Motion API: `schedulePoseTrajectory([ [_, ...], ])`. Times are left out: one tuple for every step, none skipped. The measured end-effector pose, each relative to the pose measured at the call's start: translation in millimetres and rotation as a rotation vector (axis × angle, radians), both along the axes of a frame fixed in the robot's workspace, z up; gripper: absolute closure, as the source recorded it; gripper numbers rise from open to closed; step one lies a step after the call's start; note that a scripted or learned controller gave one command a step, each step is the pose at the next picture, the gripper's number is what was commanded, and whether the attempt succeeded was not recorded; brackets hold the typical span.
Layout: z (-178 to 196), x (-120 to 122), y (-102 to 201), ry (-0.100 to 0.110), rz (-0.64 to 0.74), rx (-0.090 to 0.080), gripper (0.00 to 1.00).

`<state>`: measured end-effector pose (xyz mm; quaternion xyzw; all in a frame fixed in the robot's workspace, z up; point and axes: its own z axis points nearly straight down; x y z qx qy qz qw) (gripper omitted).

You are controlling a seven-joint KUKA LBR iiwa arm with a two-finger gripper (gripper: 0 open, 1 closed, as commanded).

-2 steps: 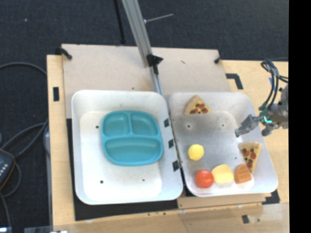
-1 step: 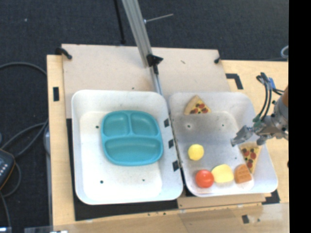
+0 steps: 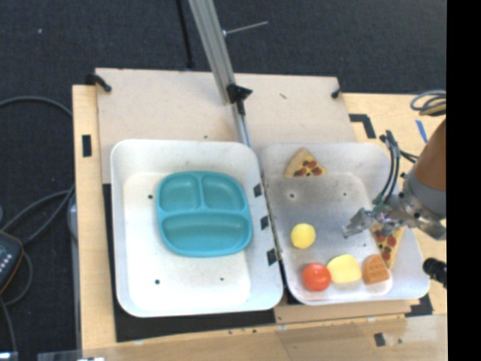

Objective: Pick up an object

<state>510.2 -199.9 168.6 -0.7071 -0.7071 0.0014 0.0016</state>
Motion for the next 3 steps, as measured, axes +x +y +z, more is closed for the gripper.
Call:
schedulePoseTrajectory([
  [-53,9,4,-0.002,-0.002,-0.001,0.00],
  [-39,10,2,-0.009,-0.006,-0.003,1.00],
  [23,5,1,-0.012,0.000,-0.004,1.00],
])
